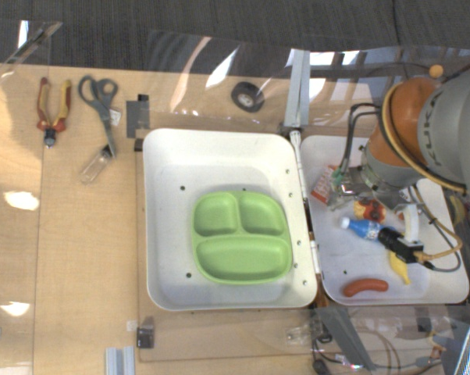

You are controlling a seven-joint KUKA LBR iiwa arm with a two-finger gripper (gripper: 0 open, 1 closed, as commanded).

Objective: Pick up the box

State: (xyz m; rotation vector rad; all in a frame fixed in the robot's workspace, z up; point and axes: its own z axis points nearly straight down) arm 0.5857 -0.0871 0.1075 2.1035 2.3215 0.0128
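Arm over the right bin (453, 291). Hand (369, 184) mostly buried under the wrist, so can't tell its state or whether it has anything. Box (323, 186), probably the small red-and-clear pack at the bin's left edge, sits just left of the hand, near or touching. Long axis unclear. Next move is a short shift left. Left bin (165, 209) has the green tray (241, 237).

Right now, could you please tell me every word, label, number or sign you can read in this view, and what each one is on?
None can be read.
The small package in the right bin has red print, too blurred to read.
The blue-and-white tube bears nothing legible.
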